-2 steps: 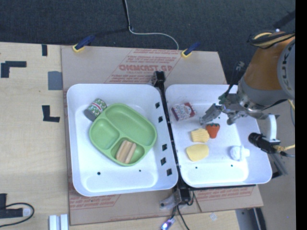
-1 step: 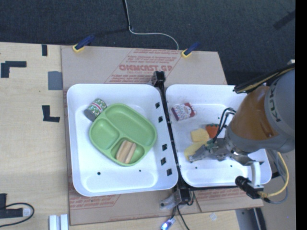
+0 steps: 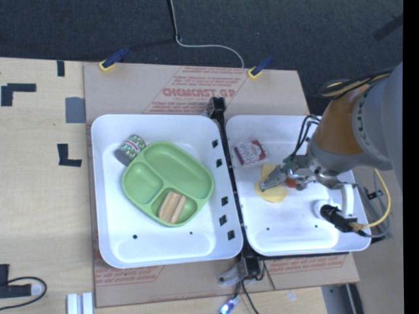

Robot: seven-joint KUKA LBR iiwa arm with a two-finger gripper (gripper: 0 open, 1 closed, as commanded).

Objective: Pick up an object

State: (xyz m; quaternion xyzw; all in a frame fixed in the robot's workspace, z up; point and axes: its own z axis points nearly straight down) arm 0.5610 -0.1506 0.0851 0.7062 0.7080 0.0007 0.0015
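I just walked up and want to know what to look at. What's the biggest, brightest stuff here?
The bright green divided plate in the left bin pops first, with a tan bun-like piece in one compartment. Next comes the grey and orange arm reaching in from the right, its gripper down over a yellow object in the right bin.

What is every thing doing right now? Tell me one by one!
Green plate: lying flat in the left bin, tilted cornerwise.
Bun: resting in one compartment of the plate.
Small packet: lying in the left bin, touching the plate's edge.
Red and white packet: lying flat in the right bin.
Yellow thing: lying in the right bin, under the claw.
Claw: low over the yellow thing.
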